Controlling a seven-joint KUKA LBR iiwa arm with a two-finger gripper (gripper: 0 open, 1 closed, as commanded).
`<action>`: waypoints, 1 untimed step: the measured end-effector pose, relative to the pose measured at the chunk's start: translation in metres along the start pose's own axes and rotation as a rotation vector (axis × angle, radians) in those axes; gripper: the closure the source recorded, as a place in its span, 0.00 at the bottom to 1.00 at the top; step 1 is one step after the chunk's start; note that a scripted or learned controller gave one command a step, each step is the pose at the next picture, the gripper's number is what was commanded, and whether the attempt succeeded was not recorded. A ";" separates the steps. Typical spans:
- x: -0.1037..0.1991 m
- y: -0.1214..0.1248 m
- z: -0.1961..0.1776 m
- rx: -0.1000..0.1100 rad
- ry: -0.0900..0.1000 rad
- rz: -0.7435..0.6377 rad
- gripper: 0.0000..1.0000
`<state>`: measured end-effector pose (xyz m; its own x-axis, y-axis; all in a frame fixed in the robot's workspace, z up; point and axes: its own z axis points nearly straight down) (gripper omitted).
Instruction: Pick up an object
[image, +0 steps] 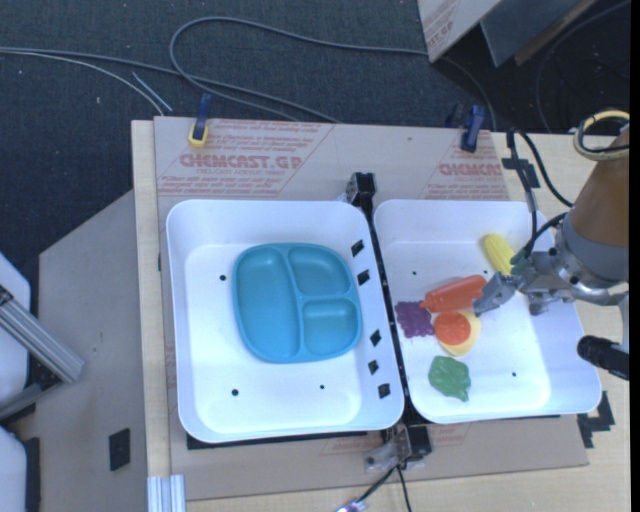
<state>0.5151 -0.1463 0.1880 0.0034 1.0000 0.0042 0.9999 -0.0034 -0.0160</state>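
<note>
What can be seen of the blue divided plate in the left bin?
The blue divided plastic plate is a rounded-corner rectangle with three compartments: one large on the view's left, two smaller on the right, split by raised ridges. It looks matte, smooth and holds nothing. It lies flat, slightly rotated, near the middle of the left shallow white bin, resting on the bin floor. Nothing else touches it.
</note>
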 end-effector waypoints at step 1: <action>0.000 0.003 -0.007 -0.014 -0.003 -0.004 0.00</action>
<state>0.5185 -0.1459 0.1951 -0.0004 1.0000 0.0016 1.0000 0.0004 -0.0016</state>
